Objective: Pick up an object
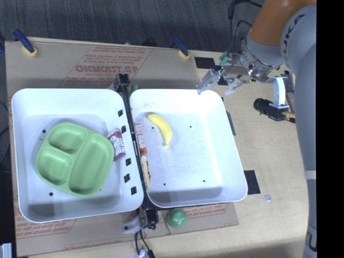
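Banana (161, 128) lies in the right bin (228, 138), toward its far-left corner, touching nothing. Likely light toy plastic, stiff, smooth, curved, so it may slip; best pinched across its middle. Gripper (217, 85) hovers over the bin's far-right corner, fingers apart, holding nothing.

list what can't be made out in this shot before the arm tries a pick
- Tool: above the right bin's far corner in the camera view; small and blurred, so its opening is unreadable.
- Packet beside the green plate, left bin: print too small to read.
- Items along the right bin's left wall: too small to identify.
- Green ball: partly hidden by the right bin's near rim.
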You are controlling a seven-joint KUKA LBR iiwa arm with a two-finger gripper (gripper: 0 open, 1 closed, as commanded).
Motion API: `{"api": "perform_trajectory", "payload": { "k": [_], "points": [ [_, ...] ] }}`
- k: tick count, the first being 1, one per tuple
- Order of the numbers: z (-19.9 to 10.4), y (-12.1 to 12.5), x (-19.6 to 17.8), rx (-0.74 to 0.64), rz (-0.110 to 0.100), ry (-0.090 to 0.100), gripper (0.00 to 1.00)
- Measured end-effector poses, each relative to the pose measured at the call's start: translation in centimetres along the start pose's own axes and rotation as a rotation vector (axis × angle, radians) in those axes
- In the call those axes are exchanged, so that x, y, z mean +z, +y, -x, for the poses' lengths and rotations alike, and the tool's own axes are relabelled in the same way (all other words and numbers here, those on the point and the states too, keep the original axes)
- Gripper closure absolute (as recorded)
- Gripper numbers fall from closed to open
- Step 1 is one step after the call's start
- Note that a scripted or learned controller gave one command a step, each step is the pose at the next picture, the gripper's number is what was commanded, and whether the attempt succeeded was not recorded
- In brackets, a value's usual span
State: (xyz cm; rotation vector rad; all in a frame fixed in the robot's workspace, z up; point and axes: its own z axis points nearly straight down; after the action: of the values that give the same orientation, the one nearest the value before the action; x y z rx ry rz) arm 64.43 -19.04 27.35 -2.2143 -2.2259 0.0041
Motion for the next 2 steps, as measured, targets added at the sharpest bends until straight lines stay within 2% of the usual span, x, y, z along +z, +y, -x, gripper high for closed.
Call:
{"api": "perform_trajectory", "payload": {
  "k": [1, 2],
  "points": [
    [2.0, -2.4, 17.9, -0.001, -0.003, 0.001, 0.00],
    [1.3, -9.5, 16.1, -0.002, -0.001, 0.001, 0.00]
  ]
}}
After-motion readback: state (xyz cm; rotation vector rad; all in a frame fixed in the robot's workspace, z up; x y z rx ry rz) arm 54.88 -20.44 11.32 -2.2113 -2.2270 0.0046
